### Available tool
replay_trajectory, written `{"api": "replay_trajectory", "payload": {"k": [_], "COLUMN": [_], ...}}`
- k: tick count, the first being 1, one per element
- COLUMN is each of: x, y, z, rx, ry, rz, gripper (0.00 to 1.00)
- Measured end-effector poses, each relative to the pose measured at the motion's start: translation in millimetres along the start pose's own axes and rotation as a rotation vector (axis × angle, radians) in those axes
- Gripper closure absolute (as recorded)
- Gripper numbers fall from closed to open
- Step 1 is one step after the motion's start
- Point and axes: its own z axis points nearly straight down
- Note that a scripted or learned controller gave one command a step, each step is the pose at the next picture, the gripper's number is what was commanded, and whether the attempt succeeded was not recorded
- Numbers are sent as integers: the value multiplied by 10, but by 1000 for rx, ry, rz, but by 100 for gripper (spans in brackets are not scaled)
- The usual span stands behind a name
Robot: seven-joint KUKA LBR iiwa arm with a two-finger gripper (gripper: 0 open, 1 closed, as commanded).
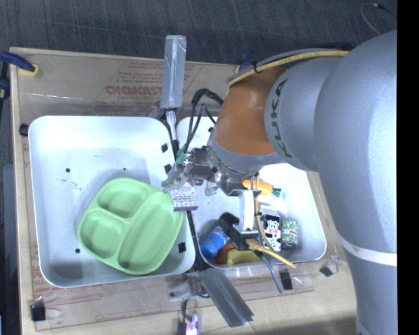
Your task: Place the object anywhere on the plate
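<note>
A green divided plate [129, 225] lies in the left white bin [56, 152], towards its front right corner. My gripper [184, 187] hangs over the wall between the two bins, right at the plate's right rim. A small white and pink labelled object [185, 200] sits between its fingertips, just above the plate's edge. The grey arm with its orange band [244, 117] covers much of the right bin.
The right bin [309, 208] holds several loose items: a blue piece [214, 243], a yellow piece [241, 257], a small patterned can [288, 232] and an orange item [260, 185]. A grey upright post [173, 72] stands behind the bins.
</note>
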Motion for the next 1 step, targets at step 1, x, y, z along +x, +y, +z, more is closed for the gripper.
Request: {"api": "replay_trajectory", "payload": {"k": [1], "x": [1039], "y": [-396], "z": [3], "rx": [1], "ry": [-1], "rz": [-70], "gripper": [0]}}
